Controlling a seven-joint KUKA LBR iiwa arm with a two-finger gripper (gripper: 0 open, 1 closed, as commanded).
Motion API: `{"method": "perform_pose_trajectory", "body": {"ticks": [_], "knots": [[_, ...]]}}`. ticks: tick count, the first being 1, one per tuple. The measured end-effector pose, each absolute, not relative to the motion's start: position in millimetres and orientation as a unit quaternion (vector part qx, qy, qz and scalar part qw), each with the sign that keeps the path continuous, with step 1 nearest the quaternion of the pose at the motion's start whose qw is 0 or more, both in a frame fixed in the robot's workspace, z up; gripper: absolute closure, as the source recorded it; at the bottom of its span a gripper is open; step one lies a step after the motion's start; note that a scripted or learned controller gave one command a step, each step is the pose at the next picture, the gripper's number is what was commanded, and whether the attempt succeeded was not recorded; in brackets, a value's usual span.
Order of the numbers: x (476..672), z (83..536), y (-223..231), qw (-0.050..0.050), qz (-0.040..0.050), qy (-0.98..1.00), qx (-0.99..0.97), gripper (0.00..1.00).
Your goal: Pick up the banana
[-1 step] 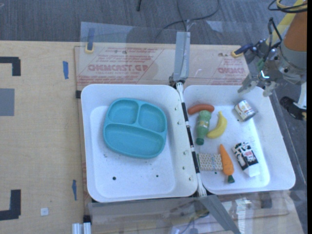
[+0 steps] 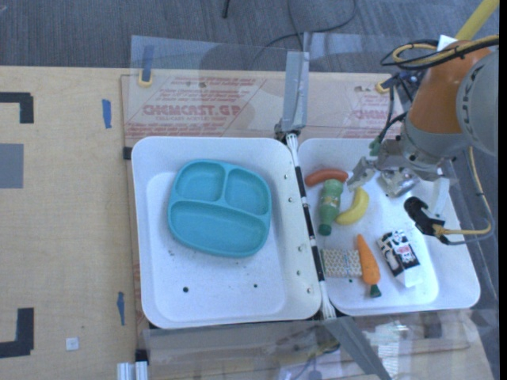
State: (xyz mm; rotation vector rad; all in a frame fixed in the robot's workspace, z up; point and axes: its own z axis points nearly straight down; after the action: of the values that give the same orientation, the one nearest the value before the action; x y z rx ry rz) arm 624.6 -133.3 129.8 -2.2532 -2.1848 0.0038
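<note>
I see the banana [image 2: 354, 207] lying unlifted in the right bin [image 2: 455, 291] beside the green bottle [image 2: 329, 205], my gripper [image 2: 379, 172] hovering just above its upper end, its opening not discernible, so the grasp and lift remain.

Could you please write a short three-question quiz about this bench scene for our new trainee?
1. True or false: the blue plate lies in the left bin.
2. What lies right beside the banana? A) green bottle B) carton C) sponge
3. Fill in: the carrot lies in the ____ bin.

Key: 1 true; 2 A; 3 right.
</note>
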Motion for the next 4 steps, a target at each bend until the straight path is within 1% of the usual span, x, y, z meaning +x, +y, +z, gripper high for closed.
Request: {"method": "perform_pose_trajectory", "body": {"ticks": [1, 2, 3, 4], "knots": [[628.2, 116.1, -97.7, 0.002, 0.0010, -0.759, -0.651, 0.00], [608.4, 88.4, -109.8, -0.003, -0.0033, -0.774, -0.633, 0.00], [609.7, 97.5, -113.3, -0.005, -0.0043, -0.772, -0.635, 1.00], [650.8, 183.0, -64.1, 0.000, 0.0005, -0.776, -0.630, 1.00]]}}
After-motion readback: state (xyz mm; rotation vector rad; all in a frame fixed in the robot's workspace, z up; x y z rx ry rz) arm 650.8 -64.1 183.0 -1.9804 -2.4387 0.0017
